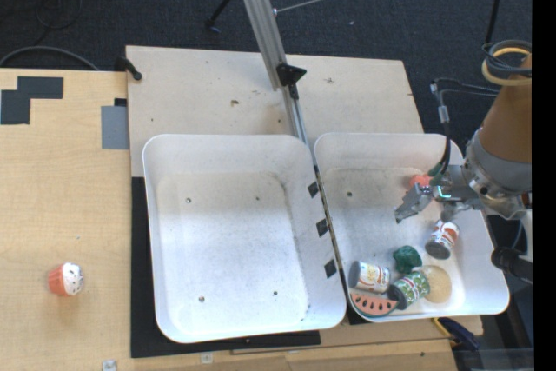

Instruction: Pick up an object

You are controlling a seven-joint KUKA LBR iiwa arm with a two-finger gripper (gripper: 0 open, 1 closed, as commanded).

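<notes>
Over the right bin (pixel 382 154), the tool (pixel 415 206) is held above the floor, its state untellable, nothing lifted yet.

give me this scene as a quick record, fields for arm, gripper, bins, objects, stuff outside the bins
arm: enters from the right, over the right bin
gripper: gripper low above that bin's floor, nothing seen in it
left bin: left bin beside it, sharing the middle wall
objects: small jar, green lump, can, watermelon slice, clustered at the near corner
outside: red-and-white toy on the wooden bench at left
</notes>
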